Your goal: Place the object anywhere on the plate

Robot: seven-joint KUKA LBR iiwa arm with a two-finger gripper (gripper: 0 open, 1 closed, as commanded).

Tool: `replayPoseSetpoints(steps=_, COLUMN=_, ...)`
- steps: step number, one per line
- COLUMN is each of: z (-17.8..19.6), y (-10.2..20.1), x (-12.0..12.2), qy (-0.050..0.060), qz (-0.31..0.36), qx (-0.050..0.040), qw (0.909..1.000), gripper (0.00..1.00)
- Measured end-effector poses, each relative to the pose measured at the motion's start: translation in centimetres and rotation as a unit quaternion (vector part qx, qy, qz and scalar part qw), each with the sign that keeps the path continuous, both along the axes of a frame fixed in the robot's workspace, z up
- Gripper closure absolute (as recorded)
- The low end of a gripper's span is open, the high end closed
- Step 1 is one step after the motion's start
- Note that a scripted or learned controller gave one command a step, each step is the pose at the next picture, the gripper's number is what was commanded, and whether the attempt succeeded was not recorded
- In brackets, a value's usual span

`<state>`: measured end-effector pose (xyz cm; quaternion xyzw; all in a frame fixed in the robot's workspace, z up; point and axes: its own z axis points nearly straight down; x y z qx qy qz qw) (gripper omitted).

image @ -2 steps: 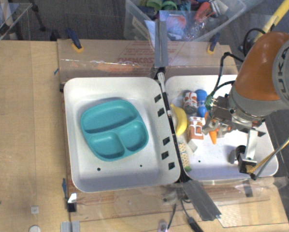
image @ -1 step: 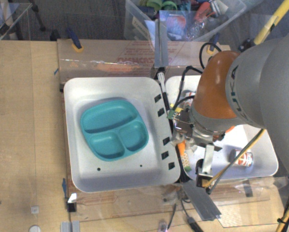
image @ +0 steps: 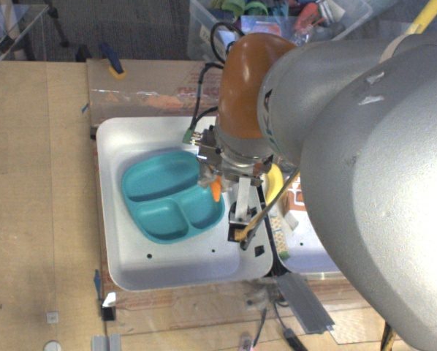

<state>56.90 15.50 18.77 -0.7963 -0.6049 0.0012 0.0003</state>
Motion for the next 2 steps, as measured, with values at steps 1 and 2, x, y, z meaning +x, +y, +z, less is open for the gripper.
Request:
replayPoseSetpoints(steps=1, z=-3.86, y=3.31, x=1.63, qy=0.001, qz=0.076, qx=0.0001, qw=0.9971, gripper=1.00)
replayPoseSetpoints(steps=2, z=-3.85, y=3.35, x=1.62, qy=0.001, qz=0.077, qx=0.0001, qw=0.9970, gripper=0.00)
